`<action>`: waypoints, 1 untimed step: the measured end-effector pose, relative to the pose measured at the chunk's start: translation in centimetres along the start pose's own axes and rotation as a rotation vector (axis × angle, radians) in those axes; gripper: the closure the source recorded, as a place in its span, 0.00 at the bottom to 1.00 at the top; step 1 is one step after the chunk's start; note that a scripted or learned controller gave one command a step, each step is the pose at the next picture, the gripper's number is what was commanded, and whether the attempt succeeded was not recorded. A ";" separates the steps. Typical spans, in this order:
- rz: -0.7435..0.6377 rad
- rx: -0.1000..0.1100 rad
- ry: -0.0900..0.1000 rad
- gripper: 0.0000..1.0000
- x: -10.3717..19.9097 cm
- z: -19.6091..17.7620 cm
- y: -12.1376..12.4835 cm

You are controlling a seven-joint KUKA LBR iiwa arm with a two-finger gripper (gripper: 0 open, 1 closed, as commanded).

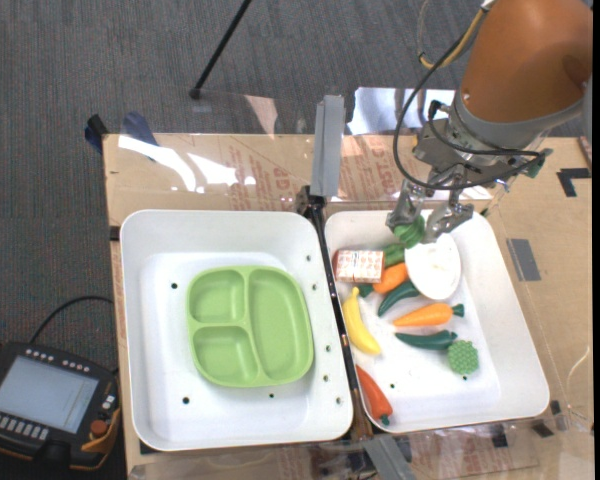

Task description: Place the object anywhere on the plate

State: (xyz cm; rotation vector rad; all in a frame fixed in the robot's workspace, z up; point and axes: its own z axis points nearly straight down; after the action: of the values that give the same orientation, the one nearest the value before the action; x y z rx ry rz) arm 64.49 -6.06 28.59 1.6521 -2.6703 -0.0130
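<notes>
The green three-compartment plate (pixel 250 326) lies in the left bin (pixel 145 258). My gripper (pixel 427 223) hangs over the far edge of the right bin (pixel 515 358), its fingers (pixel 405 213) apart and open. A small dark green vegetable piece (pixel 410 234) lies just under the left fingertip, and I see nothing clamped between the fingers. A white rounded object (pixel 433 266) lies right below the gripper. The plate is well to the gripper's left, across the wall between the bins.
The right bin also holds a small red-and-white box (pixel 359 265), a banana (pixel 360 323), carrots (pixel 423 316), green pods (pixel 425 340), a broccoli piece (pixel 463 357) and an orange-red vegetable (pixel 374 393). A grey post (pixel 327 153) stands behind the bins.
</notes>
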 end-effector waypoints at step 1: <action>-0.139 -0.008 0.003 1.00 -7.1 8.2 7.4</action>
State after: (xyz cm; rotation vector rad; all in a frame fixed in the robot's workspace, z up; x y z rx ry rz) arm 60.99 3.66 20.42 1.8306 -2.5436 -0.0204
